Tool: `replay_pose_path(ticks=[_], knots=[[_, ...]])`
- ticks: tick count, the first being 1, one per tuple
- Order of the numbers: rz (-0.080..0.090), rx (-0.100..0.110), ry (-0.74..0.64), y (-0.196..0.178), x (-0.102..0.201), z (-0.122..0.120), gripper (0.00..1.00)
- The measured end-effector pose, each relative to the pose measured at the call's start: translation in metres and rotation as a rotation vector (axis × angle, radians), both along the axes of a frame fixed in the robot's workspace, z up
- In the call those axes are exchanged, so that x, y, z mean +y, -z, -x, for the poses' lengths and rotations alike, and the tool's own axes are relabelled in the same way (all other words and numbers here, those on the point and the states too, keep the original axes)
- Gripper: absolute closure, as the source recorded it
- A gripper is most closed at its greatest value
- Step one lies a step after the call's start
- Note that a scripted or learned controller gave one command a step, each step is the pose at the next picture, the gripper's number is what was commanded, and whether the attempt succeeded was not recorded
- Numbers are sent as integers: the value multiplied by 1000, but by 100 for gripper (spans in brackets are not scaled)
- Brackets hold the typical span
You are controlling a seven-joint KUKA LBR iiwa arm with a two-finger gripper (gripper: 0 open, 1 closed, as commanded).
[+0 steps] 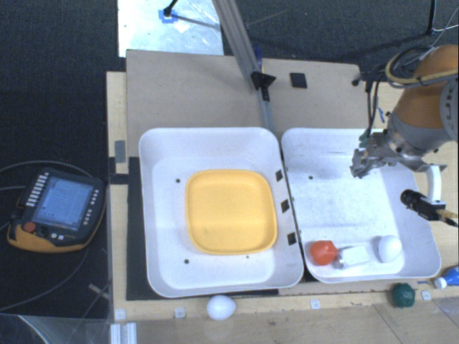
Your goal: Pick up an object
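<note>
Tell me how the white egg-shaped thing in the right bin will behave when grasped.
The white egg-shaped object looks smooth and rounded, so it may slip from a pinch. It probably rolls if nudged. The bin wall beside it could crowd the end effector.

**Plastic sheen over matt board**

The two shallow white plastic bins [215, 149] look smooth with a soft sheen; the right one's floor is scuffed with grey specks. The square yellow plastic plate [232, 211] appears matt and even. The tan bench top [193, 84] looks like flat, dull board. The white egg-shaped object [221, 307] seems smooth and faintly glossy.
</note>
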State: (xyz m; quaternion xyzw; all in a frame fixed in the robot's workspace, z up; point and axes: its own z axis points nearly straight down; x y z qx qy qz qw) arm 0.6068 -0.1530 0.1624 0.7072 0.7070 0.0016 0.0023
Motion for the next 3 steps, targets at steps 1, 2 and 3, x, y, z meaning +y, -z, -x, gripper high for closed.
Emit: replay_pose_path(ticks=[1, 2, 3], knots=[[0, 1, -1, -44, 1, -6, 100], [0, -1, -1, -107, -2, -6, 100], [-2, 5, -5, -96, 54, 0, 100]])
